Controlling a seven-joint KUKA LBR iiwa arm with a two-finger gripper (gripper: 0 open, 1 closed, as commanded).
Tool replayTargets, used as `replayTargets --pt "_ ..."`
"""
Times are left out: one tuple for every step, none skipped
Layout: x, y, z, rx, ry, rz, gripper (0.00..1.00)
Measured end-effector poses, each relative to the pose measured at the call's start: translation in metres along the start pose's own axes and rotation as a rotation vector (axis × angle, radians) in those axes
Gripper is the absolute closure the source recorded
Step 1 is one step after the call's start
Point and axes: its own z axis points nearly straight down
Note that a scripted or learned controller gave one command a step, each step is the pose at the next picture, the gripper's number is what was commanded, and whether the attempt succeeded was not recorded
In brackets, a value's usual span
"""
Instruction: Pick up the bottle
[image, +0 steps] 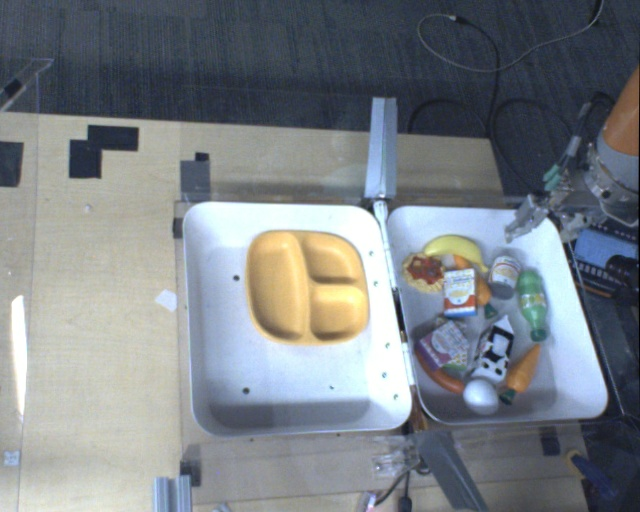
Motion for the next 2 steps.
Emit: replayTargets --pt "-0.03 -0.013 0.14 0.0 0.0 0.044 0.0" --pt "-0.019 -0.051 0.159 -0.007 0.002 0.236 0.0"
